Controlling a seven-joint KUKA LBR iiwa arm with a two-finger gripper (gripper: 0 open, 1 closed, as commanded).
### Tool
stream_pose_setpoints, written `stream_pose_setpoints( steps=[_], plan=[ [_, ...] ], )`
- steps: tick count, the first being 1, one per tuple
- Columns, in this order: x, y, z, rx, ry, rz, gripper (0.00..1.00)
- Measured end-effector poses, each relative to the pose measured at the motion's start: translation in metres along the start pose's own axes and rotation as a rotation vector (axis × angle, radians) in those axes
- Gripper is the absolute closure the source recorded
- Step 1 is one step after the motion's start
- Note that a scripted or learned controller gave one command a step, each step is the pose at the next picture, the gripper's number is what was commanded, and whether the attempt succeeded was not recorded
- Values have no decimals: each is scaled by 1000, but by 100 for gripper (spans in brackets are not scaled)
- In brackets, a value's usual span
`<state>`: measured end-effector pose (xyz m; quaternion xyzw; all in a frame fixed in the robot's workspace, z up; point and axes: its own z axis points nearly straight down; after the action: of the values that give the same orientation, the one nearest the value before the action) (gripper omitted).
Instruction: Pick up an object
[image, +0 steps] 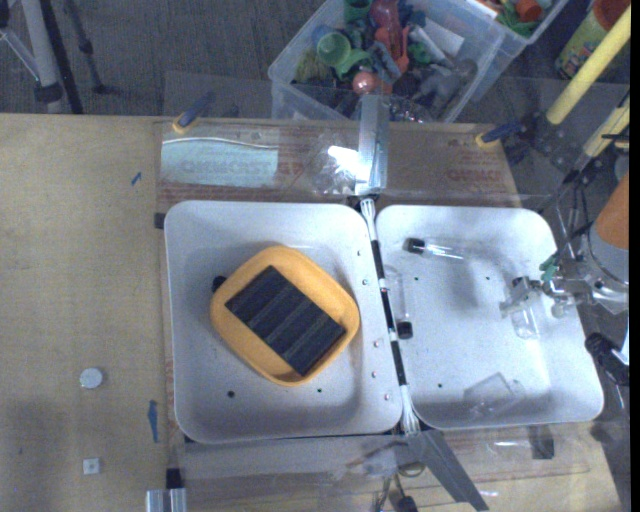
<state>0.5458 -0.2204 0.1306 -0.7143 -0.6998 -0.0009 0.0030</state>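
Tool (524, 300) at 3 o'clock in R bin (470, 400), grip state unclear; clear tube (432, 247) at 11 could roll off fingers.

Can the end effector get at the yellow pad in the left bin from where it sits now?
Probably yes. The yellow pad lies alone and uncovered in the left bin. The end effector sits over the right bin, with just the low divider between.

Yellow pad (285, 316) with black ribbed panel in my white left bin (190, 300); tan bench (70, 250).
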Motion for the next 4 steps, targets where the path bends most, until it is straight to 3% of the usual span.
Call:
stream_pose_setpoints(
  steps=[1, 2, 3, 4],
  plan=[
    [14, 31, 42, -10, 1, -62, 0],
    [11, 32, 32, -13, -4, -61, 100],
    [74, 88, -48, -5, -7, -56, 100],
    [152, 118, -54, -6, -7, 96, 100]
  ],
)
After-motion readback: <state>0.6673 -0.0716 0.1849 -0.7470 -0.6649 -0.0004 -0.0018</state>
